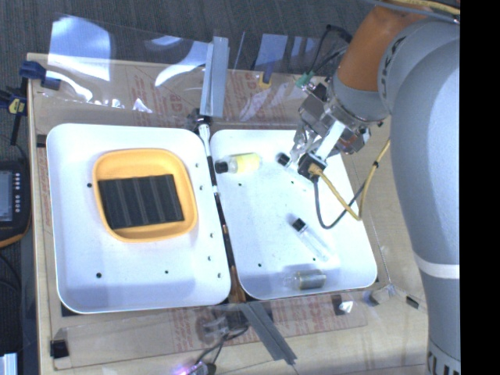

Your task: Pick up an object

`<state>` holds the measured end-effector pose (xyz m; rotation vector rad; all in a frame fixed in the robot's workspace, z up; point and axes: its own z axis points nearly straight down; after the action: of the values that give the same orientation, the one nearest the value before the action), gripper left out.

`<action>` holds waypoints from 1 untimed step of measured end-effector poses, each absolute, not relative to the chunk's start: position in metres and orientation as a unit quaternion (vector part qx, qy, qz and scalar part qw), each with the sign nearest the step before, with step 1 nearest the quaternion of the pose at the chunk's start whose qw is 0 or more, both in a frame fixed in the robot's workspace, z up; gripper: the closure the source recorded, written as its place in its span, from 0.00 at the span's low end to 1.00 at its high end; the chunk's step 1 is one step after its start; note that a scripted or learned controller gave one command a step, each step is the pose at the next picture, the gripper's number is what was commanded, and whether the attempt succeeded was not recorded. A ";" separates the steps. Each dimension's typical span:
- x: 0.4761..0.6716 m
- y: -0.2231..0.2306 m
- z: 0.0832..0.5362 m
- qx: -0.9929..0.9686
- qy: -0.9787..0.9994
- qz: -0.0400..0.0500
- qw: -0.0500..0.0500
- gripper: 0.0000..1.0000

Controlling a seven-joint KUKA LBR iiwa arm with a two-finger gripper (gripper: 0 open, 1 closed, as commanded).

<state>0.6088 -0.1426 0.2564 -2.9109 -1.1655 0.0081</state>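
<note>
Worktop (141, 100): pale wood-toned board, red printed marks, glare at far edge. Two shallow white bins directly on it, side by side, edges nearly touching at centre. Left bin (70, 248) and right bin (258, 233) both rounded at corners. Clear plastic sheet (101, 45) stands along far side. Grey metal strip (212, 76) upright at far edge, between bins. Dark metal bracket (266, 334) at near edge.

Two bins sit side by side: the left bin (70, 209) holds a tray (143, 195); the right bin (266, 233) holds a bottle (238, 163), vial (308, 237) and jar (306, 278).
</note>
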 end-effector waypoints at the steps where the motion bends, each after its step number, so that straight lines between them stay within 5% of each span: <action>1: 0.620 -0.197 0.263 -0.991 -0.133 0.002 0.002 1.00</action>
<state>0.6197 -0.1970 0.2627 -3.1102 -0.4168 0.0055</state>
